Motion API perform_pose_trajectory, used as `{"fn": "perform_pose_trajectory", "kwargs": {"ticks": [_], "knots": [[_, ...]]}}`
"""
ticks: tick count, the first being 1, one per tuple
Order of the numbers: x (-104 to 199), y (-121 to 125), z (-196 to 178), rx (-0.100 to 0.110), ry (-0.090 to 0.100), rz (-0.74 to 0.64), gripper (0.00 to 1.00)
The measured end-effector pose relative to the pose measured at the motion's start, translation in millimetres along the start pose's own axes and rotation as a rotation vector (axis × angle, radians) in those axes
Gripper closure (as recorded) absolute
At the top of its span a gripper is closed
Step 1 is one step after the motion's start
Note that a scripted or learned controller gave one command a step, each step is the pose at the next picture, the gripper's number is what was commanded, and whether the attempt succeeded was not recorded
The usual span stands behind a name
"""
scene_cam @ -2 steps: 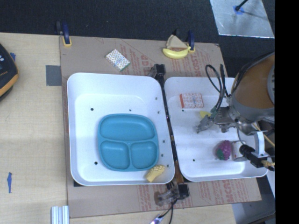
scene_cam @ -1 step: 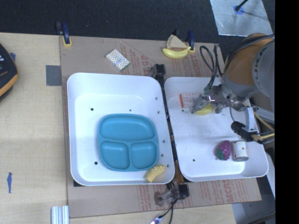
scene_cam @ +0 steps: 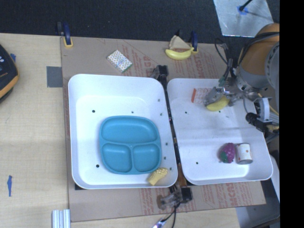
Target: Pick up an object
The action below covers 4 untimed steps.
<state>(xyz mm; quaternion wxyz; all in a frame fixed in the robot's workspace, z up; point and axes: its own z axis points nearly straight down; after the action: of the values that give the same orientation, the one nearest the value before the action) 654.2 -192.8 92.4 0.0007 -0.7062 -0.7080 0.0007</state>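
Note:
My gripper hangs over the back right part of the right bin, reaching in from the right. A small yellow banana-like toy sits between its fingers, and the gripper is shut on it. Whether the toy still touches the bin floor I cannot tell. A thin orange-red piece lies just left of the gripper. Near the bin's front right lie a purple fruit and a white cup, side by side.
The left bin holds a blue divided plate and a yellow corn-like piece at its front right corner. Behind the bins on the board lie a banana with a sandwich and a patterned square.

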Motion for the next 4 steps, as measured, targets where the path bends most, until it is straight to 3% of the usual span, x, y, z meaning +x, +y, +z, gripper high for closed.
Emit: {"fn": "perform_pose_trajectory", "kwargs": {"ticks": [1, 2, 3, 4], "knots": [[30.0, -1.7, -145.2, -0.002, -0.001, -0.002, 0.0], [-0.5, -54.9, -41.0, 0.003, -0.001, -0.002, 0.0], [-19.3, -134.3, -106.2, 0.001, 0.0, 0.0, 0.0], [11.3, -161.0, 1.6, 0.0, -0.002, -0.003, 0.0]]}}
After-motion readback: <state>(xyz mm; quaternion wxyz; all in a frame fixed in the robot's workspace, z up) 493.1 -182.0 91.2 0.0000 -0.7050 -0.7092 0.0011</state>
